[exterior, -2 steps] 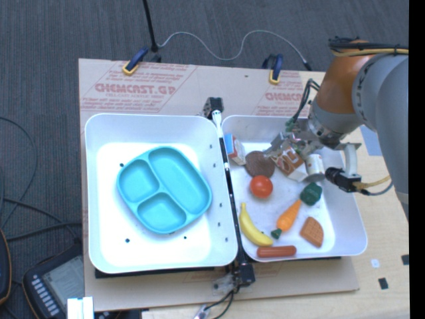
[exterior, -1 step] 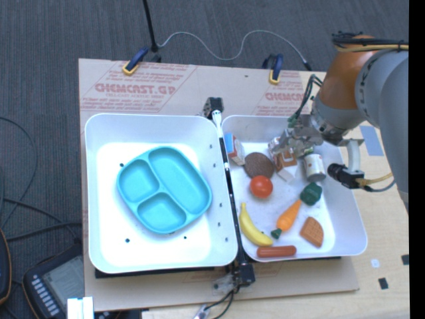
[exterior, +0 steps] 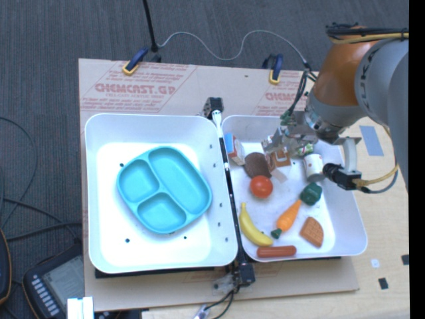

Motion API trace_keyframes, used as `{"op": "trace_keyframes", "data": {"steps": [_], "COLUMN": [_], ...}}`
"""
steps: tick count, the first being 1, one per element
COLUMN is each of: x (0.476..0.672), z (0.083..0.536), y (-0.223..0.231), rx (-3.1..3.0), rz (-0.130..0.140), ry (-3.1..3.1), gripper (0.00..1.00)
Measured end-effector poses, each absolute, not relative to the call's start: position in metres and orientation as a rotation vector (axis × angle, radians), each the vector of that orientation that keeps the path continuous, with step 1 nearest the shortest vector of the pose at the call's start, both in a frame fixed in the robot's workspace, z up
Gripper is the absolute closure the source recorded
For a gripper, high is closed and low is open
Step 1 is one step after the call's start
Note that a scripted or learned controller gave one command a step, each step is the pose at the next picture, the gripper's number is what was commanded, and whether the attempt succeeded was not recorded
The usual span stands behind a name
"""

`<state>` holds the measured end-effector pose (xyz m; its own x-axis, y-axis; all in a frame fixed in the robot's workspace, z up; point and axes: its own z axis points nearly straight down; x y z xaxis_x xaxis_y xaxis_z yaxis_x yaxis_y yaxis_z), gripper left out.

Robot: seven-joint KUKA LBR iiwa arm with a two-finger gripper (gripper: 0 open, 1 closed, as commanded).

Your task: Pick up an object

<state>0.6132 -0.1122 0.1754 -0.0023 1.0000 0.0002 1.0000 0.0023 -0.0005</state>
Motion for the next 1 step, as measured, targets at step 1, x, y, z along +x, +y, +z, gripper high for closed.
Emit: {"op": "trace_keyframes", "data": {"steps": [1], "x": [0.5534], "z": [0.2165], "y": [-0.0880], "rx": [-2.219], "rz": [0.001], "ry": [-2.222], "gripper": [1.00]}}
